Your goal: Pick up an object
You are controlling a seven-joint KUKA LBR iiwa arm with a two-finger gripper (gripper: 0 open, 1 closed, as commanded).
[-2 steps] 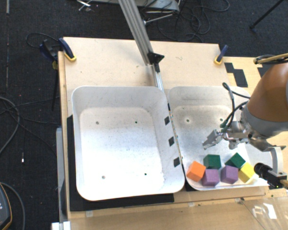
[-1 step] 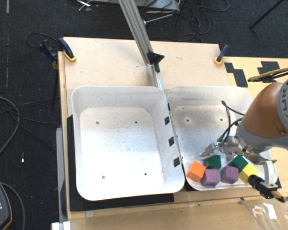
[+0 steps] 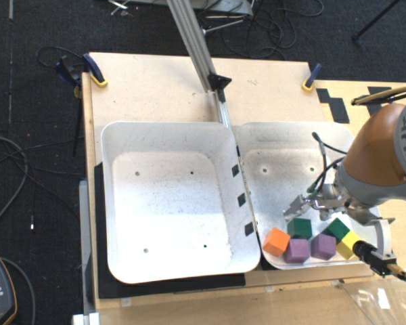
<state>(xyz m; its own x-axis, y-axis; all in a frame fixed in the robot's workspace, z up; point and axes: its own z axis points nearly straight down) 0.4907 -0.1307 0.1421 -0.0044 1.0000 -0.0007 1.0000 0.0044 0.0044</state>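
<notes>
A grey arm (image 3: 382,161) reaches from the right into the right bin (image 3: 277,154). Its gripper (image 3: 304,208), fingers apart and empty, hovers just above a dark green block (image 3: 300,228), which lies directly below, at the bin's near edge.

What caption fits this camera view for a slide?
Two-finger gripper hovering above small coloured blocks: orange cube, dark green cube.

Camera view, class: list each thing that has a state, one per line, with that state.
Right white plastic bin: holds the blocks.
Orange cube: resting in the bin's near corner.
Two purple cubes: side by side.
Dark green cube: under the claw.
Claw: lowered above the blocks.
</notes>
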